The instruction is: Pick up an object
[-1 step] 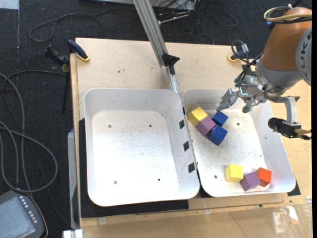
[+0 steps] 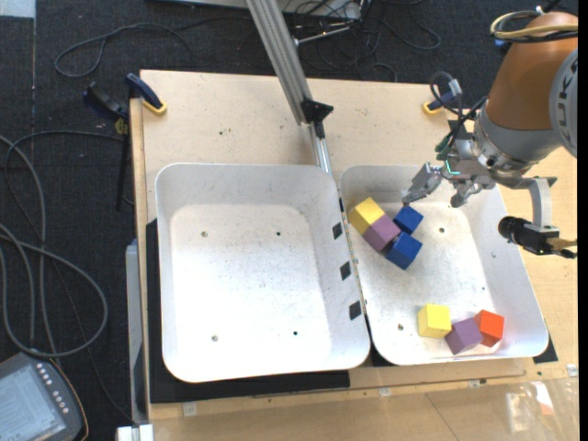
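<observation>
Blocks in right bin (image 2: 514, 274): seven
Yellow: two (image 2: 367, 213)
Purple: two (image 2: 380, 233)
Blue: two (image 2: 403, 250)
Orange: one (image 2: 491, 325), near front edge
Axis: cube-like, none
Hand (image 2: 443, 187): spread, holding nothing

Your bench (image 2: 230, 108) carries two bins side by side: left bin (image 2: 243, 269), right bin (image 2: 514, 283), rims touching along the middle. A pole (image 2: 280, 49) slants down from the far edge to the seam between them.

Right bin, far-left corner: four blocks (image 2: 386, 228) bunched together, touching. Right bin, near-right corner: three blocks (image 2: 462, 327) in a row, touching, the rightmost against the rim.

The arm (image 2: 528, 90) comes in over the bench's far-right corner. You see its gripper (image 2: 446, 185) above the right bin's far edge, just right of the far cluster.

Clamps (image 2: 147, 95) sit at the bench's two far corners.
</observation>
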Robot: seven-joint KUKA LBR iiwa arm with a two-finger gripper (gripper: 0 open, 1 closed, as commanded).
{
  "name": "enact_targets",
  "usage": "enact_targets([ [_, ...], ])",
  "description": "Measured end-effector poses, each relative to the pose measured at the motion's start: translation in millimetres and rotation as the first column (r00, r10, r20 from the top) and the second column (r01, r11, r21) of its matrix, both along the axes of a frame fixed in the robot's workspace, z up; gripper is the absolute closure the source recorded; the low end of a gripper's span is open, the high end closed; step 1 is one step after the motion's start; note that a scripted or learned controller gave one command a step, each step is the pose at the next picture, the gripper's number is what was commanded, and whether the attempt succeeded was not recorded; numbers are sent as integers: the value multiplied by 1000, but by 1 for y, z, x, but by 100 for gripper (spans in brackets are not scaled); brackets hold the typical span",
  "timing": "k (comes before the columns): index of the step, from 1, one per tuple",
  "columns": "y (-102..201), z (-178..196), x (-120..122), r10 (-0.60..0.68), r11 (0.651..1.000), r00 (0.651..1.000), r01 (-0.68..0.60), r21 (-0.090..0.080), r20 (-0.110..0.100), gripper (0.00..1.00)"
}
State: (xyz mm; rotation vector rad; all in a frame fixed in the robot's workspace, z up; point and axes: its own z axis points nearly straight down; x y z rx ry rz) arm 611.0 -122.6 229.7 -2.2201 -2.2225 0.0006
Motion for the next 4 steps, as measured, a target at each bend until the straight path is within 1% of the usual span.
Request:
enact_targets([
  [1,-4,-63,-1,-3,1000,1000,3,0,-6,0],
  [2,-12,-113,-1,-3,1000,1000,3,5,6,0],
  [3,-14,-113,4,-1,1000,1000,1,-4,21,0],
  [4,-14,-102,6,-2,1000,1000,2,-4,28,100],
])
